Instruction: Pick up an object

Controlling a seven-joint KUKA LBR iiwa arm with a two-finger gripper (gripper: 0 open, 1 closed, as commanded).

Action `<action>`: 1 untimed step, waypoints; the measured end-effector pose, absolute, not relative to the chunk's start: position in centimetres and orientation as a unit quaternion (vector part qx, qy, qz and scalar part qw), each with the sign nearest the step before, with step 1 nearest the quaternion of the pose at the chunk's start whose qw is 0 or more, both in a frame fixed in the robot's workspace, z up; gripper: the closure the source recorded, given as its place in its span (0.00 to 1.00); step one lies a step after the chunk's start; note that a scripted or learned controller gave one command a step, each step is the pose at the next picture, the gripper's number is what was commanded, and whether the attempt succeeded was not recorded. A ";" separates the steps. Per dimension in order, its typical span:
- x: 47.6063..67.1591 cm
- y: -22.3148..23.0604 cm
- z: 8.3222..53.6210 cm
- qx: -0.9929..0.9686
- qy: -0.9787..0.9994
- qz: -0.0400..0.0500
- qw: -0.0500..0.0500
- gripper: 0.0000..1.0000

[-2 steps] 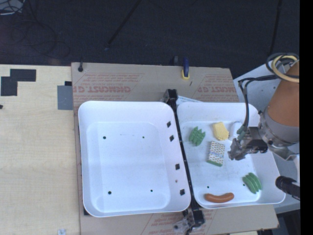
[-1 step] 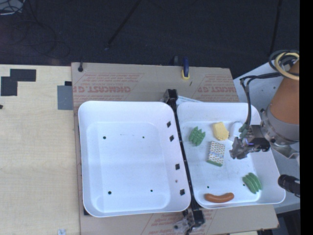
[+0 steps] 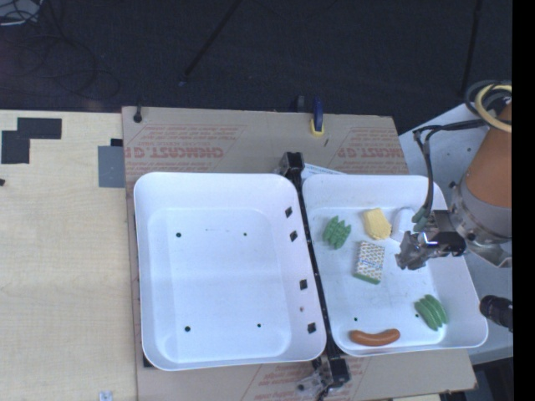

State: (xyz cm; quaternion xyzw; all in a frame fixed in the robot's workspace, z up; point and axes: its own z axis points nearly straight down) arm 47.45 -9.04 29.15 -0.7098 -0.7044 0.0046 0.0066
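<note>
Scanning from the left, I saw the left bin (image 3: 219, 270) with nothing but its white floor showing. In the right bin (image 3: 338, 328) lay a green ridged toy (image 3: 336, 232), then a sponge-like block with a patterned white top and green underside (image 3: 370, 261), a yellow chunk (image 3: 377, 223) above it, and an orange-red sausage (image 3: 374, 337) near the front wall. The gripper (image 3: 411, 253) hung low just right of the block, apart from it; I could not tell how its jaws stood, and saw nothing in them. A green pepper-like piece (image 3: 431, 312) lay near the front right corner.
</note>
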 end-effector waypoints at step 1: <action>47.4 -9.1 30.1 -0.709 -0.705 0.006 0.008 1.00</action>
